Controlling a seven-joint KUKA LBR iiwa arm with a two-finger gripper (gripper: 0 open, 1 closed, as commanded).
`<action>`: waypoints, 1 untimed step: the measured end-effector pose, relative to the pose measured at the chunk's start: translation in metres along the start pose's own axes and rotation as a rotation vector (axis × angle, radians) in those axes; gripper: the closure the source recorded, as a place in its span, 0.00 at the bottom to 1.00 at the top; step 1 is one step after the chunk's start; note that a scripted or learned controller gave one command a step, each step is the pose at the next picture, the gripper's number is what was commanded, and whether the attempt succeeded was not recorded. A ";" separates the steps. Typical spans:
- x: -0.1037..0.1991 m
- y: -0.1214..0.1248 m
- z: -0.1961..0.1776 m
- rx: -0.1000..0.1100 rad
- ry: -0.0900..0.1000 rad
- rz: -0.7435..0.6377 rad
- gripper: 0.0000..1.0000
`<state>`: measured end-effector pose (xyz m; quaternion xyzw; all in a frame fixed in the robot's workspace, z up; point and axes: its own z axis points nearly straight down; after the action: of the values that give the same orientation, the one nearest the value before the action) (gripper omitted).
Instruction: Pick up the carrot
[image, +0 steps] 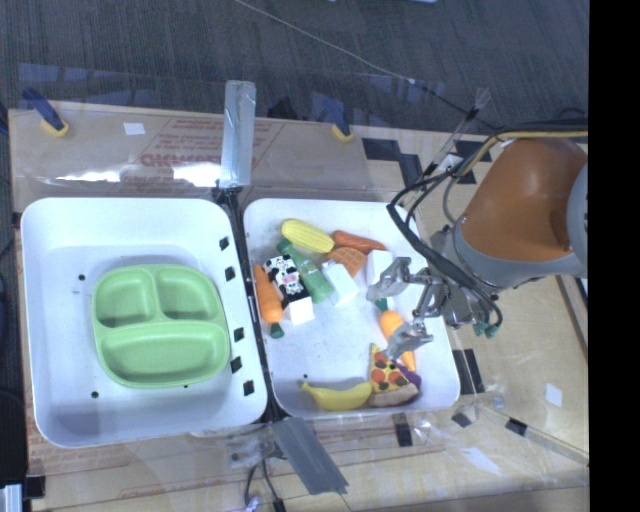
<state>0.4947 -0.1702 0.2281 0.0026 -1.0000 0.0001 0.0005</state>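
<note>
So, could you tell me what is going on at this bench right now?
The arm reaches in from the right, and its claw hangs open over the right bin, above a small orange piece near the pizza slice. Nothing sits between its fingers. The carrot it is meant to pick up lies untouched along that bin's left wall, beside the black-and-white block. A green divided plate sits in the left bin.

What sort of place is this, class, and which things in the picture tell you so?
Probably a robotics lab test bench: a robot arm reaches over two white bins, one bearing a green divided plate, the other toy food such as a carrot and banana.
</note>
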 end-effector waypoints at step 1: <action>-0.038 -0.034 0.135 0.002 -0.005 0.036 0.00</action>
<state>0.5332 -0.2038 0.0929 -0.0155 -0.9999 0.0012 -0.0022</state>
